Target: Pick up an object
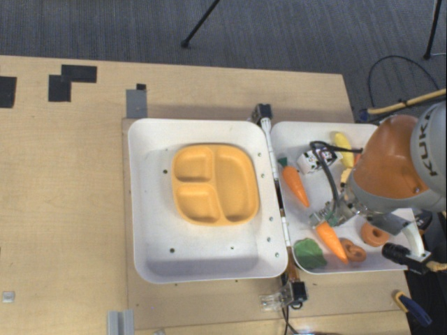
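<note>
From the camera view, the grey arm with its orange band hangs low over the right shallow white plastic bin (285, 187), its gripper (334, 213) close above the toy food on the bin floor: two orange plastic carrots (295, 185) (331, 239), a green leafy plastic piece (309, 252), a yellow banana-like piece (342, 145) and an orange ring (376, 236). Nothing looks lifted, so the pick seems not yet done, though I cannot tell how the gripper is set. The left white bin (150, 208) holds a yellow divided plastic tray (213, 183).
</note>
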Robot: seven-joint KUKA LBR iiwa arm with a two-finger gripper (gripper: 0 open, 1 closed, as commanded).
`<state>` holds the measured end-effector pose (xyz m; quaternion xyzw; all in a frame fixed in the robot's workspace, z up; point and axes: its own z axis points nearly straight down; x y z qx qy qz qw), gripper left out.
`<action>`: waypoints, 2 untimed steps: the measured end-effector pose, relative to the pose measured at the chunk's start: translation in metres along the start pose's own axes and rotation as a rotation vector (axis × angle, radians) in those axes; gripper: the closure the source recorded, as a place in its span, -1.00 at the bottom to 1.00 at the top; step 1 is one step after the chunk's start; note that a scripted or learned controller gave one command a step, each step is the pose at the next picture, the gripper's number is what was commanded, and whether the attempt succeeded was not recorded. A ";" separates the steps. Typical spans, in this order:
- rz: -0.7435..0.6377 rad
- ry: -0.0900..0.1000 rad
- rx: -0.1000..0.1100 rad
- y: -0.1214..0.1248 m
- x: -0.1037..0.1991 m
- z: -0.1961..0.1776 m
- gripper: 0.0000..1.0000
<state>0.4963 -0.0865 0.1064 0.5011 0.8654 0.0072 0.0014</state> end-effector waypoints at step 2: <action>0.043 -0.003 0.006 -0.006 0.000 0.017 -1.00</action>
